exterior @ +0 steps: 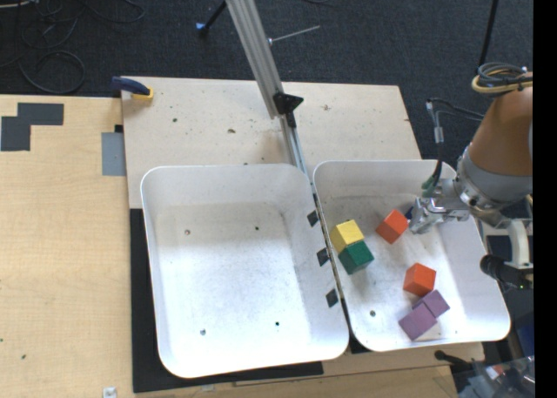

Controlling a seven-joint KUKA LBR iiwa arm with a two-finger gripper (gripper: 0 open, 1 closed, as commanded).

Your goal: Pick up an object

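**A:** Where does the hand (pixel 424 213) sit right now?

**B:** Low over the right bin (pixel 383 174), near its far right side, under the grey wrist with the orange band. The nearest thing to it is an orange cube (pixel 392 225), which lies just to the hand's left as the camera sees it, close by but, as far as I can judge, not touching.

**A:** Is it grasping that cube?

**B:** I cannot tell whether the hand is released or clenched; the metal parts blur together at this slant. Nothing shows between them, so I would not say it holds anything.

**A:** So what does the coming move turn on?

**B:** On that small sideways offset. The cube sits toward the bin's middle from the hand, so my guess is the hand needs to shift that way before it comes down. The cube looks tilted on its corner, so no side is plainly the better one to grip.

**A:** What else is within reach?

**B:** Further out, a second orange cube (pixel 419 279) lies nearer the camera, with two purple blocks (pixel 424 314) touching each other beyond it by the front rim. A yellow cube (pixel 348 232) and a green cube (pixel 356 256) sit pressed together by the divider. The left bin (pixel 174 187) rests beside it on the worktop (pixel 209 118).
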